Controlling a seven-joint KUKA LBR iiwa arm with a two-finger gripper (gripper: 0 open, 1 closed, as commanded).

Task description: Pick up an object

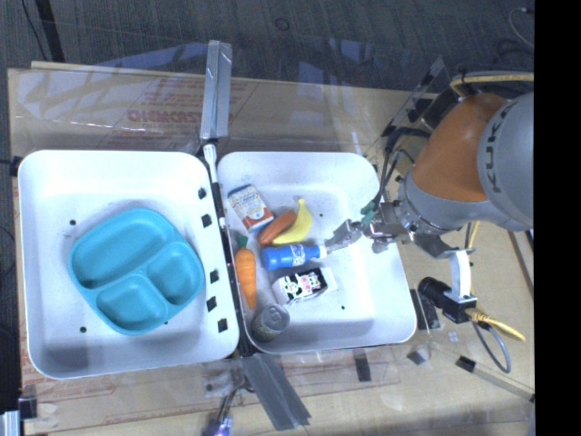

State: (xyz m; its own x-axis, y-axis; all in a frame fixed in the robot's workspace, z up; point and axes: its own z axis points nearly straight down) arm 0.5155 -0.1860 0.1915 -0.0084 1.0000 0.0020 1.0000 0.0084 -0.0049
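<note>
Gripper (343, 234) sits over my right bin (363, 175), just beside the blue bottle (290, 255) and banana (296, 222) (whether it is wide or narrow, I cannot tell). Carrot (246, 277), can (270, 318) and milk carton (247, 204) lie nearby; the blue tray (136, 266) occupies the left bin (54, 180).
</note>
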